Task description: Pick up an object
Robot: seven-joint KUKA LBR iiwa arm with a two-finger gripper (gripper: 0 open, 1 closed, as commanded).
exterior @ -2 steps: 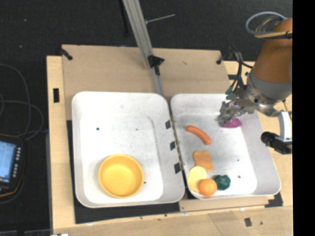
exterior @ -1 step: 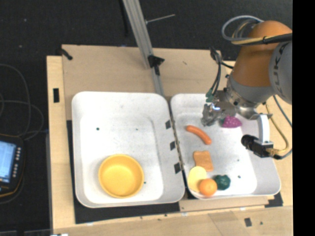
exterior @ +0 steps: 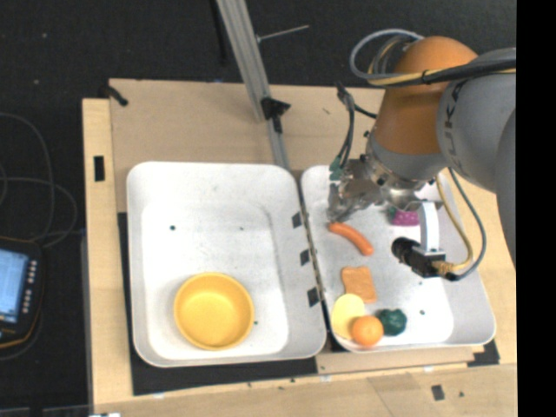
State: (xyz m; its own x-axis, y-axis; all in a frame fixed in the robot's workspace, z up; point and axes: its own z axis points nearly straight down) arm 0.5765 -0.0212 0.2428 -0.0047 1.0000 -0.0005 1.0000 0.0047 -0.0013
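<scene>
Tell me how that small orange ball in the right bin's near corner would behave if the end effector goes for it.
The orange ball looks round and smooth, so it would probably roll or squirt aside under a push. It sits against a yellow piece and a dark green item by the right bin's rim, which may crowd a grasp. It is probably light.

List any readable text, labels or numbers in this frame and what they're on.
"KU" or so: dark letters running down the grey arm link, cut off and blurred, so the reading is unsure.
Handheld screen at the left edge: lit, contents too small to read.
White bins, yellow bowl, carrot and other items: no text that I can see.
</scene>
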